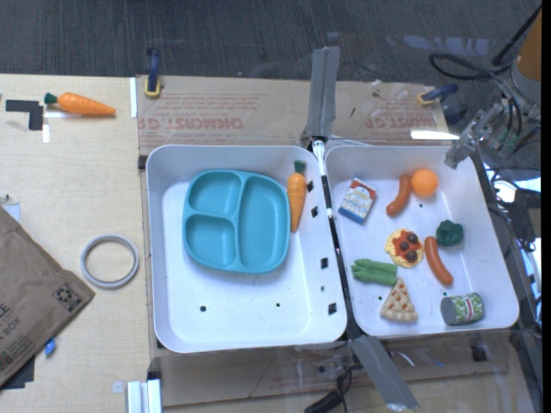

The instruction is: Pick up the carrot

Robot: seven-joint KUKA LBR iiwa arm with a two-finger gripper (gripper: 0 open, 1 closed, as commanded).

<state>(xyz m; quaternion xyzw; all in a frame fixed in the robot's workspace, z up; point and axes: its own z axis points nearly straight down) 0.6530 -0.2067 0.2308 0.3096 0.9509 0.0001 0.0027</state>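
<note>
An orange carrot [296,198] with a green top lies in the left bin [172,317], against the right edge of a blue divided plate [237,221] and close to the wall between the bins. My gripper [472,141] hovers over the far right corner of the right bin [499,317], well to the right of that carrot and apart from every item. A second carrot [79,104] lies outside the bins on the bench at the far left.
The right bin holds a small blue-and-white carton [357,200], an orange [424,181], two sausages [399,195], broccoli [448,232], a pizza slice [399,302], green beans [374,271] and a can [463,309]. A tape ring [109,259] and a cardboard box [30,304] lie at the left.
</note>
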